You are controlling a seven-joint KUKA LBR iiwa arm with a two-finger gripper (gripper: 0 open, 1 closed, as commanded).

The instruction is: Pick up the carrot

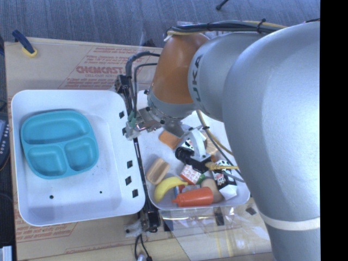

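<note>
Because the carrot [194,197] lies flat along the right bin's [239,200] near wall, beside the banana [166,187] and under clutter, your arm [217,80] hangs over that bin, though its gripper's state you cannot tell.

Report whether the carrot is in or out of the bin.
In. The carrot lies in the right bin near its front edge, beside the banana.

Blue tray [58,142] in left bin [32,211]; banana [167,187].
</note>
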